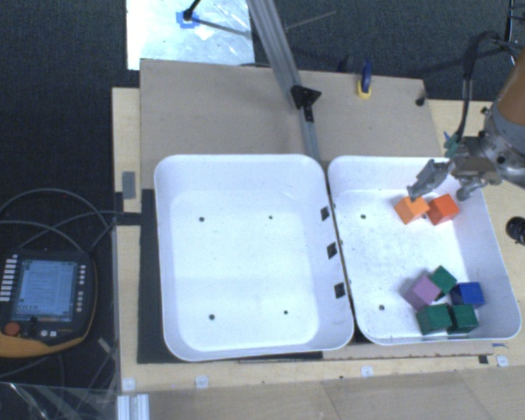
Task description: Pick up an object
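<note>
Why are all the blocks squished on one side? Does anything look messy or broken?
Nothing looks broken or spilled. All the blocks sit in the right bin: two orange blocks near the gripper, and a purple, blue and green cluster huddled in the near corner. That is bunched up, but not damaged.

You have a teach pendant (37,303) lying on the dark floor at the left of the bench, its screen lit, with black cables (35,213) looping around it. A grey metal pole (276,38) slants down from the top edge to a black clamp (304,97) on the brown backing board (219,103). A small yellow and blue clip (365,79) sits at that board's far edge. A shiny silver sheet (188,20) bearing a blue mark lies beyond the board. Three small black tabs (332,250) sit along the seam between the two bins.
</note>
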`<state>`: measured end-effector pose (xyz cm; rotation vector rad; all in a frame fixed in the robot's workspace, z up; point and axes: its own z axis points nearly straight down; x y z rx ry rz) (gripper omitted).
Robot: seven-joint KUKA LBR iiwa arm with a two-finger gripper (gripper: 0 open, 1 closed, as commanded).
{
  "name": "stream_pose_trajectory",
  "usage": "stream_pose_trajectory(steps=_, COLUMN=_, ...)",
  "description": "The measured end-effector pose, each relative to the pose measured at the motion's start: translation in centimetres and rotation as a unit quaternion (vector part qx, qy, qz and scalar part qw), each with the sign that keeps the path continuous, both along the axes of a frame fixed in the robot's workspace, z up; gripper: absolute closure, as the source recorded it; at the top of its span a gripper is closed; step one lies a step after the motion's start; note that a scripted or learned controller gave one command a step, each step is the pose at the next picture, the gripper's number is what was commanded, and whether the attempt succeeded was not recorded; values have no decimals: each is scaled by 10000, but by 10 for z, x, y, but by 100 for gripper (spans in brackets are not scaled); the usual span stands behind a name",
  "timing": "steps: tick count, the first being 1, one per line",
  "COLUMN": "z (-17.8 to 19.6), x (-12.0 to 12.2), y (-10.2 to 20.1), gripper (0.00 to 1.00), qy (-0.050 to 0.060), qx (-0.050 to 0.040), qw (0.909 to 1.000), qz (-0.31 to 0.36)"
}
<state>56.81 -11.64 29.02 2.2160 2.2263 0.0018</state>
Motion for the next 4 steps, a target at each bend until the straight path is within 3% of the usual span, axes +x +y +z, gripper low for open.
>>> stream_pose_trajectory(steps=1, z=0, x=0, y=0, gripper=0, qy=-3, qx=0, qw=10000, qz=-5)
stream_pose_trajectory(steps=3, z=-84, x=5, y=2, gripper=0, qy=22, qx=-1, qw=10000, qz=-8)
stream_pose_trajectory(steps=4, z=-147, x=6, y=5, gripper=0, qy=30, qx=2, qw=10000, qz=-10)
